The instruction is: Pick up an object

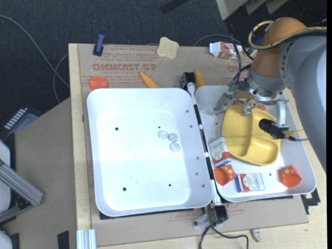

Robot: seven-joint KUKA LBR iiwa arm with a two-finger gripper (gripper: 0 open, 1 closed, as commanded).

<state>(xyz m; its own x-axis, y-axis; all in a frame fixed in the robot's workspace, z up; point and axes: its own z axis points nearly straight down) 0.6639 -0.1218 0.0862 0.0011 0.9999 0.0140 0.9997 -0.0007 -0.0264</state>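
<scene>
Arm (298, 51) comes in from top right, grey w/ orange band, wrist over far end of right bin (306, 183). Gripper (248, 101) sits low at the far rim of the yellow bowl (249, 139); whether it's wide, narrow or gripping anything: can't tell, hardware and cables hide that part.

Right bin contents: yellow bowl, tilted, takes up the middle. Near side of bowl: small white/red packet (219, 150) by the divider, red block (224, 175) just below it, flat card w/ blue edge (250, 181) beside that. Orange-red piece (290, 176) near bin's right corner, apart from the rest.

Left bin (104, 191): three small clear round bits (169, 139) clustered near centre, otherwise just dark dots on the floor.

On the tabletop (124, 66) behind bins: blue item (99, 41) at far left edge, orange disc (98, 82) at left bin's corner, tan sponge-like chunk (167, 47), orange carrot-like stick (149, 80), second orange piece (199, 77) next to a black clip (188, 79), white/orange carton (224, 49) near the arm.
</scene>
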